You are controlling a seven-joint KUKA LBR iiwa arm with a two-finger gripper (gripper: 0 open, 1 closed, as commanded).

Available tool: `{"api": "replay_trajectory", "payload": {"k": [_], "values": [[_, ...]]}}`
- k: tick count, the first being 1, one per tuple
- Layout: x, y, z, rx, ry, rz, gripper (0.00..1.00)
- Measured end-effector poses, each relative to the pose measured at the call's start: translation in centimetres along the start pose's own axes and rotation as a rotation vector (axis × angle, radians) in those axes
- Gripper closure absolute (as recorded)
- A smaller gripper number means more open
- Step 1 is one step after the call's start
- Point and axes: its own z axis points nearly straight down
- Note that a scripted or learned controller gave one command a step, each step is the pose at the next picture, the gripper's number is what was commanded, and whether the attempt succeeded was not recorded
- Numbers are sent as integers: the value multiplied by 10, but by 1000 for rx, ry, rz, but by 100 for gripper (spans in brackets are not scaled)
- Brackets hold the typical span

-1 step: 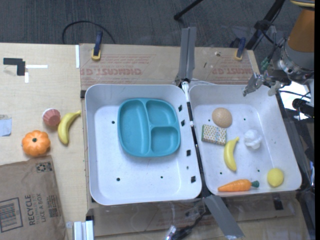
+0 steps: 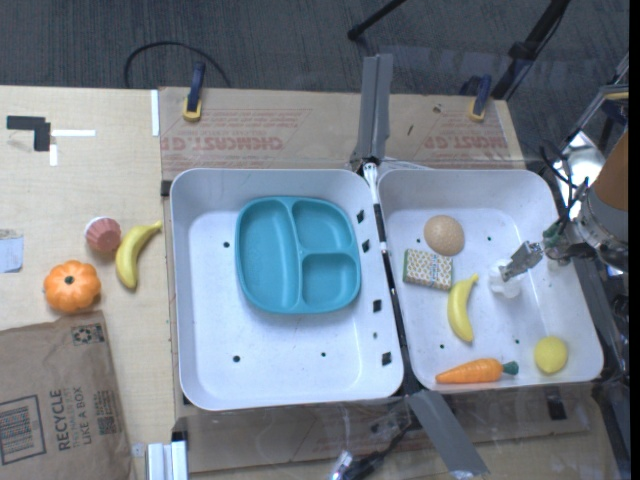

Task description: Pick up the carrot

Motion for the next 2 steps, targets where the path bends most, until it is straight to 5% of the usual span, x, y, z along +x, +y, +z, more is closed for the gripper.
{"api": "replay_trajectory", "payload": {"k": [1, 2], "values": [[51, 54, 41, -2, -1, -613, 0], [119, 40, 41, -2, -1, -845, 0]]}}
